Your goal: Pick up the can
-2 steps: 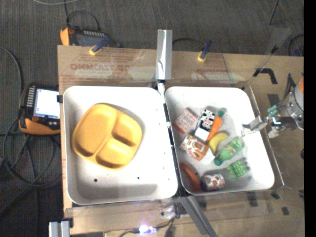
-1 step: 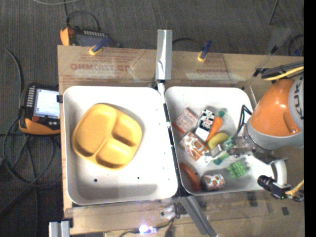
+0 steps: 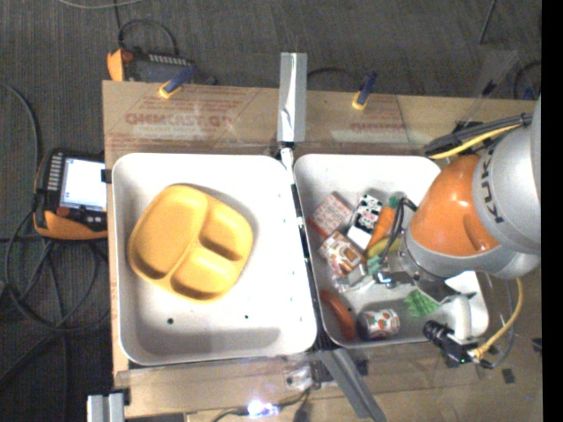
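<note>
The can (image 3: 380, 323) is small, with a red and white label. It lies on its side near the front edge of the right bin (image 3: 310, 236). My gripper (image 3: 385, 272) hangs below the orange-banded wrist over the middle of that bin. It is a little behind the can and apart from it, and the arm's bulk hides most of it. Nothing can be seen held in it.
Around the gripper lie a patterned packet (image 3: 341, 253), a reddish box (image 3: 332, 211), a white and black carton (image 3: 368, 214), a carrot (image 3: 383, 227), a green item (image 3: 420, 304) and a red piece (image 3: 339, 315). The left bin (image 3: 141, 332) holds a yellow divided plate (image 3: 192, 241).
</note>
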Controlling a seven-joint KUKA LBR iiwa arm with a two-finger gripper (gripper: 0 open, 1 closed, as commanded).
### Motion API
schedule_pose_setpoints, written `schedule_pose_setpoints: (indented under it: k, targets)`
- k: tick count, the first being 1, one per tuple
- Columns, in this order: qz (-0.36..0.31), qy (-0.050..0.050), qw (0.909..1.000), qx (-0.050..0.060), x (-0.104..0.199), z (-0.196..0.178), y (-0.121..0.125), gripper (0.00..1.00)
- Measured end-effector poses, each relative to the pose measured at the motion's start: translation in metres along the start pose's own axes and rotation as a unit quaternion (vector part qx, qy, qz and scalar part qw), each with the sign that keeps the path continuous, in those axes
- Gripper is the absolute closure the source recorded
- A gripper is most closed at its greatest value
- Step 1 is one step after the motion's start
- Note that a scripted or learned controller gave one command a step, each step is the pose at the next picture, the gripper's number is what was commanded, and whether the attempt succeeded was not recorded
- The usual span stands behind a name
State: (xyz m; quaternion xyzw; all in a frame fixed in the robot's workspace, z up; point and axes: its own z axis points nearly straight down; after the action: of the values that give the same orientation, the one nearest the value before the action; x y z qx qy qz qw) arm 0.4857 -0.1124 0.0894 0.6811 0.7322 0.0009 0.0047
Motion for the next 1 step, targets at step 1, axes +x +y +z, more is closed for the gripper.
schedule_pose_setpoints:
  k: [1]
  targets:
    - [0.0,0.0,1.0,-0.001,-0.0004,-0.0091,0.0016,1.0]
